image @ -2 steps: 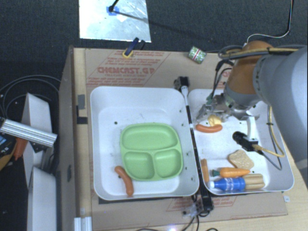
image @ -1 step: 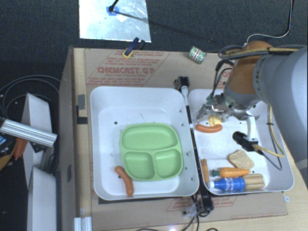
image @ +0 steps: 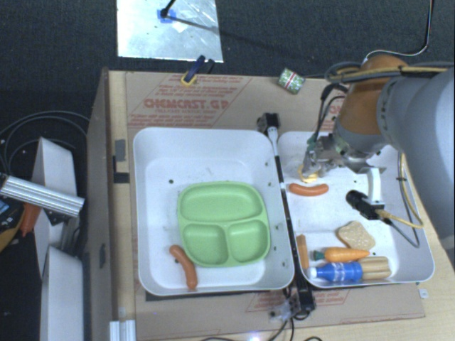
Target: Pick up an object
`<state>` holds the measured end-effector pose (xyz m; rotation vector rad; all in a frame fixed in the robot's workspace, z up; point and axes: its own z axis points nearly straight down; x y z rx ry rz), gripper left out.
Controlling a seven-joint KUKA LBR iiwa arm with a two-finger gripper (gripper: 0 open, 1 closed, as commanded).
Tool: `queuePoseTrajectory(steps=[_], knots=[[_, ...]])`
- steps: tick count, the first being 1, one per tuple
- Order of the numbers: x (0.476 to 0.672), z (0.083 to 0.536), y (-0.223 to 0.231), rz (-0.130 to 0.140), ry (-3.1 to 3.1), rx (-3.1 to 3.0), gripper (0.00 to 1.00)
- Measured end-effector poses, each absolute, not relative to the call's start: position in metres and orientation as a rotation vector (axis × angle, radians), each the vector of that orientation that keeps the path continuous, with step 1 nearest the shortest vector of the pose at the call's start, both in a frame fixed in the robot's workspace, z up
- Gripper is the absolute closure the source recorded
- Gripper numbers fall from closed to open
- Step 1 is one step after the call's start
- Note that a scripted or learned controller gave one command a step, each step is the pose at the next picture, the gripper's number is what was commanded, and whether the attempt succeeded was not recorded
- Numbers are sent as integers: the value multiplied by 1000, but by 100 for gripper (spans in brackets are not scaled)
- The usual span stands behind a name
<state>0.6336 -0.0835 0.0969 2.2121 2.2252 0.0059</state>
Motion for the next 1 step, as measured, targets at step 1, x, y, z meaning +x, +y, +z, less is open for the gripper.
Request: queuePoseTrajectory(steps=[1], knots=[[588, 185, -78, 3, 2221, 2218, 100]])
